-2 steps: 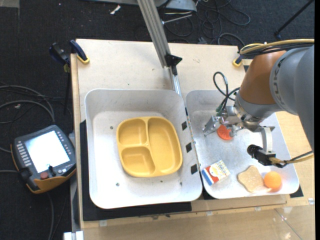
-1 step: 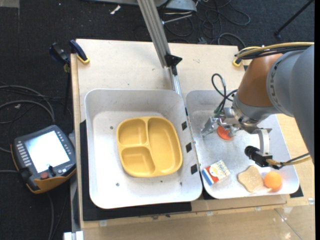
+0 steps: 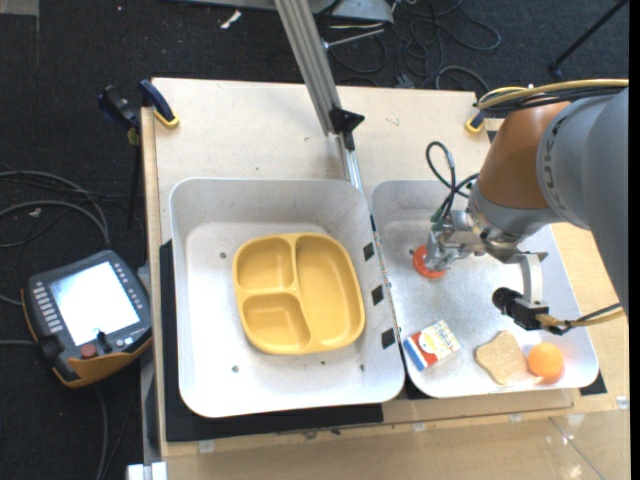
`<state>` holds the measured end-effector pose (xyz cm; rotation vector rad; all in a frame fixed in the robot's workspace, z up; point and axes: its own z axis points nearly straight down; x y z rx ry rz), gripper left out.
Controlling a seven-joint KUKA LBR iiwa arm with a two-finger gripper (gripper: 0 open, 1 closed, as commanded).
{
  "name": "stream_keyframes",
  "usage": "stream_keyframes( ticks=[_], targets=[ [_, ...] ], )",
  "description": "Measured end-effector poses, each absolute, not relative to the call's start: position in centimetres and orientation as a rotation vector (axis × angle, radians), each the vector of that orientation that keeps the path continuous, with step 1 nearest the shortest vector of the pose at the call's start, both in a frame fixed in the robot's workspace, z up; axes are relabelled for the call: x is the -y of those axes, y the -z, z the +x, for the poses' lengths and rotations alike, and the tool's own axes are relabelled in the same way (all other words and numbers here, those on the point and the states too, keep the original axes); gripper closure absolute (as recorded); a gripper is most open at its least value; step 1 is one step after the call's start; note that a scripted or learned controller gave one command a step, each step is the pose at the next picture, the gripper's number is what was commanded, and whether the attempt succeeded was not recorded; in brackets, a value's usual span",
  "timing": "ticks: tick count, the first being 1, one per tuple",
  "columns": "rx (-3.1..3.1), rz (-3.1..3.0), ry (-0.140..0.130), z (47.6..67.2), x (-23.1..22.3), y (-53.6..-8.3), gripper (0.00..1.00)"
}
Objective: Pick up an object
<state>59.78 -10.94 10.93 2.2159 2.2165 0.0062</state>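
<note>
In the right bin [image 3: 400, 208] my gripper [image 3: 440, 255] is lowered onto a small red round object [image 3: 426, 265] near the bin's left side. The red object shows just left of and under the gripper tip, partly hidden by it. Whether it is touched or held cannot be made out. Near the bin's front lie a small white carton with red and blue print [image 3: 432, 344], a tan bread slice [image 3: 500, 357] and an orange ball-shaped fruit [image 3: 546, 361].
The left bin [image 3: 190, 268] holds a yellow divided plate [image 3: 298, 292]. A slanted metal pole [image 3: 312, 53] rises from the divide between the bins. The grey arm with its orange band [image 3: 520, 158] covers the right bin's far right part.
</note>
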Motion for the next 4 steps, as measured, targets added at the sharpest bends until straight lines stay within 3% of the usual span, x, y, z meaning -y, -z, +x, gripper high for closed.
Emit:
stream_keyframes(
  ticks=[3, 4],
  targets=[
    [-2.222, 2.213, -0.006, 61.4, 10.2, -24.3, 1.00],
    [-2.230, 2.214, -0.001, 61.3, 5.2, -23.2, 1.00]
  ],
)
